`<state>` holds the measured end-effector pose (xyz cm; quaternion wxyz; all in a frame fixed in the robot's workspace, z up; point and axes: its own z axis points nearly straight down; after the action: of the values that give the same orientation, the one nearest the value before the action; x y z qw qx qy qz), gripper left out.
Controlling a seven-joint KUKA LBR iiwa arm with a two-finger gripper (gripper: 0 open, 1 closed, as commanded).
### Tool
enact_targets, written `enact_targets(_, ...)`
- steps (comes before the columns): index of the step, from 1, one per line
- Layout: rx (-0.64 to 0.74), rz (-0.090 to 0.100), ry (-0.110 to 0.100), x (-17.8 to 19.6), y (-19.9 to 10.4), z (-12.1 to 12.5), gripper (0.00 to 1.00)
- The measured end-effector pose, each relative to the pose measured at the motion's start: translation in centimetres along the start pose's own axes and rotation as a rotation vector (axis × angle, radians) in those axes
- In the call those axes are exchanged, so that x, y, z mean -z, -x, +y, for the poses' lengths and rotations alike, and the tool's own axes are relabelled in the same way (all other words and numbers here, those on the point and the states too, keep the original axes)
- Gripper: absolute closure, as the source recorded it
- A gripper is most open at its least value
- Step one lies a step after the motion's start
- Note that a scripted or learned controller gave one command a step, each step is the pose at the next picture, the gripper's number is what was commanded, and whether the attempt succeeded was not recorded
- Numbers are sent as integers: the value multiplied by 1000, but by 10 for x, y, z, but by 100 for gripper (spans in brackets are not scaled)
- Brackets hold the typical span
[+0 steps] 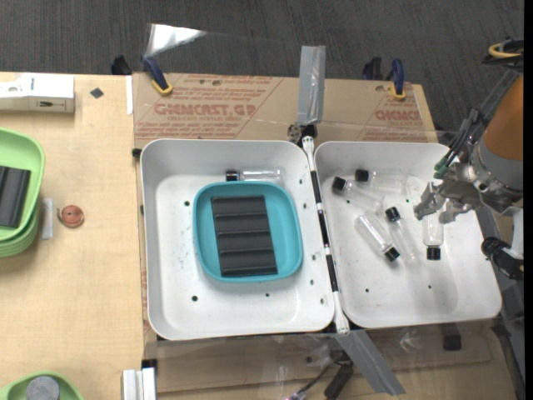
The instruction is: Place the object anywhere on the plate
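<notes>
centre-left: we are seeing the teal plate (pixel 205 223) sitting in the left bin (pixel 162 290), one vial (pixel 251 174) lying beside it | centre-right: clear black-capped vials (pixel 376 237) are lying scattered in the right bin (pixel 466 298) | right: gripper (pixel 435 207) is hovering over them, whether it is apart or together we cannot tell | step: we are judging the pick not yet made, next calling for a descent onto one vial

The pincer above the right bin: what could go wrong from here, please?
1. The vials are clear and small, lying close together; the pincer may close on nothing or push one aside.
2. It hangs near the right bin wall, where a vial could slide off against the rim.
3. The teal plate already bears a dark ridged insert; a round vial may roll on it.
</notes>
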<state>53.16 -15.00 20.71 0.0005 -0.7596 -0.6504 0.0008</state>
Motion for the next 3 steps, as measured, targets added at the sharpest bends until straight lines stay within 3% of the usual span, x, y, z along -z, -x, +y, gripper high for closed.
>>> enact_targets(2,222,-1,-3,-17,-116,-67,100)
enact_targets(3,483,-1,-1,-5,-162,-63,100)
